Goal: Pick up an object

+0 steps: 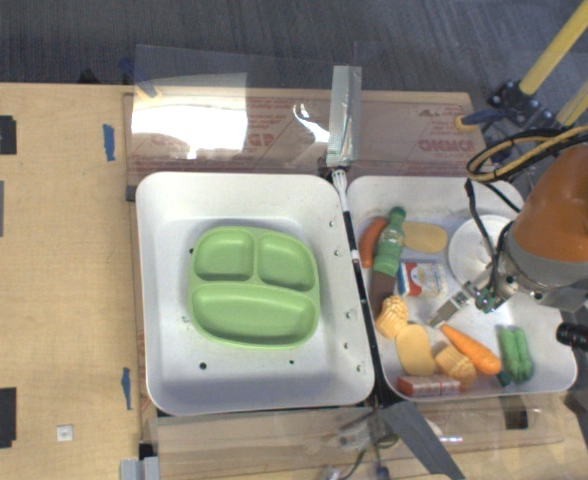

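The right bin (559, 373) holds a pile of toy foods. Among them are a green bottle (390, 236), a red sausage (372, 240), a pale yellow bun (425, 236), a corn piece (392, 315), a yellow lump (414, 349), an orange carrot (471, 349) and a green pod (514, 353). My gripper (452, 306) reaches in from the right and hangs low over the middle of this bin. It sits just above the carrot and to the right of the corn. Nothing can be seen held in it.
The left bin (164, 268) carries a green divided plate (255, 285). A white round lid (474, 248) lies at the right bin's back, partly under the arm. The orange-banded wrist (564, 218) covers the bin's right side. A metal divider post (342, 118) stands behind the bins.
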Tool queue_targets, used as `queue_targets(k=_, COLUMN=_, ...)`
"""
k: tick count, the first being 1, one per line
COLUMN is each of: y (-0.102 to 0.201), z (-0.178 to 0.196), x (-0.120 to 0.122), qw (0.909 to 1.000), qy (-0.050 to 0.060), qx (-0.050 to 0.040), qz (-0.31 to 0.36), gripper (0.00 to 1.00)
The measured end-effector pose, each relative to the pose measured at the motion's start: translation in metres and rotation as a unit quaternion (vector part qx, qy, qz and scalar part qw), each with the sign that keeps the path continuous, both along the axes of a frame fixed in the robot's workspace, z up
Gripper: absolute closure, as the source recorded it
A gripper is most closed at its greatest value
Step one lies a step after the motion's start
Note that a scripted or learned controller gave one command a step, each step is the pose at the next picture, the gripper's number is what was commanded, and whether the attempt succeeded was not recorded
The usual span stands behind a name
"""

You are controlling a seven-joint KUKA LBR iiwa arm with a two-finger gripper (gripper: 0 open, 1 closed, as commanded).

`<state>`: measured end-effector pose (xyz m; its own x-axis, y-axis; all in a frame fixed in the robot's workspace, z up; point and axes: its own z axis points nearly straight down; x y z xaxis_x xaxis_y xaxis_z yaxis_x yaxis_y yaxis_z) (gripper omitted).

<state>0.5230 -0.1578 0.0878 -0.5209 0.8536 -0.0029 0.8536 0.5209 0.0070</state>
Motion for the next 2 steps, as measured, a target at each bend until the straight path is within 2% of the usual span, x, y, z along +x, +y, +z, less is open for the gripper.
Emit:
queue_targets(k=1, y=0.000, z=0.012, x=0.002, qw=1.0000, qy=-0.004, qx=-0.0014, qz=0.000, gripper=1.00)
queue_targets(k=2, y=-0.005, z=0.001, x=-0.014, qw=1.0000, qy=-0.001, qx=-0.0010, qz=0.008, gripper=1.00)
